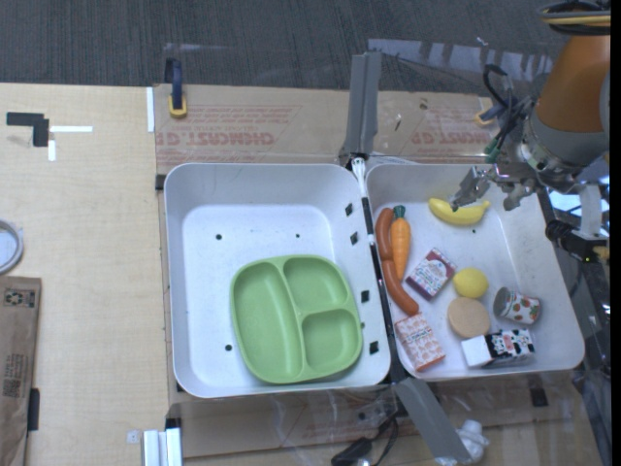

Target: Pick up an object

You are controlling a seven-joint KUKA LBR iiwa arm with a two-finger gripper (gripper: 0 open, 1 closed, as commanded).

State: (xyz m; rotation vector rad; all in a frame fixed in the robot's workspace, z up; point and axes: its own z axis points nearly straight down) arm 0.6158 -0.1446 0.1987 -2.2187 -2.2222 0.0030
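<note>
1. Left bin (pixel 184 260) has a green divided plate (pixel 294 316) sitting flat toward its near right side; three compartments, tilted a bit on the floor of the bin.
2. Right bin (pixel 543 260) is the busy one; along its left wall there's a carrot (pixel 400 240) lying against a sausage (pixel 392 272), both running lengthwise down the wall.
3. Next over: a small red-and-white packet (pixel 429 275), and nearer the front a pink carton (pixel 419 343); they sit apart from each other.
4. Middle of that bin: a lemon (pixel 471 282) just above a tan round cookie (pixel 469 317); a black-and-white milk carton (pixel 499 347) lies near the front edge, and a small can (pixel 517 307) is on its side to the right.
5. Banana (pixel 457 212) is at the far end of the right bin, curved side down.
6. Arm comes in from the top right, orange band up high, wrist angled down-left; the gripper (pixel 473 190) hangs right over the banana's right end; honestly can't tell how far the jaws are apart or whether they've got anything.
</note>
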